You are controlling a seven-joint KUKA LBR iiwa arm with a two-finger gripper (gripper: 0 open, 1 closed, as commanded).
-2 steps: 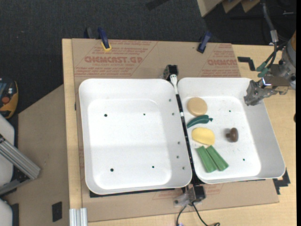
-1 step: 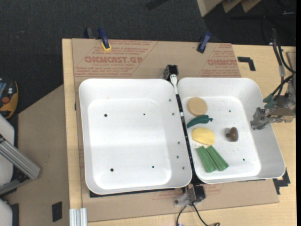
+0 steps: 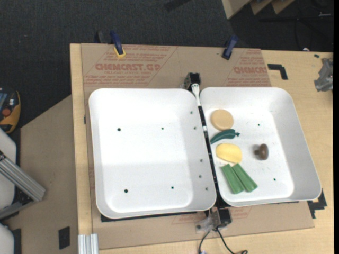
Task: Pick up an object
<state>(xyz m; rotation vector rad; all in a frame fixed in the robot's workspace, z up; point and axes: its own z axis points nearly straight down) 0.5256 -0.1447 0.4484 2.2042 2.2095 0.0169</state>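
At 2 o'clock of the bench, hard against the frame's edge: gripper [image 3: 324, 77], seen as a small grey shape over the brown board [image 3: 175, 57], outside both bins. Open or closed, cannot tell; too little of it visible. Nothing seen held.

Inward from there, right bin [image 3: 296, 115], holding all five candidates, clustered toward its 9 o'clock side by the shared divider:
- tan disc [image 3: 222, 119] at roughly 11 o'clock of the bin, lying flat.
- dark green pod [image 3: 224, 136] just below the disc, curved, thin.
- yellow piece [image 3: 229, 153] just below the pod, rounded, close to or touching the green sticks.
- pair of green sticks [image 3: 238, 178] at 7 o'clock, side by side, touching each other.
- brown lump [image 3: 260, 152] near bin centre, apart from the rest.

Left bin [image 3: 143, 152] at 9 o'clock of the bench. Two blue clamps [image 3: 116, 42] at the board's 12 o'clock edge.

Handling, as judgement only: likely light toy food, stiff, smooth, somewhat slippery. Brown lump probably easiest — free space all round, small enough to close across its middle. Yellow piece next: pinch across the short width. Disc flat and low, apt to slip. Sticks liable to come up as a pair or roll.

Pick not yet begun.
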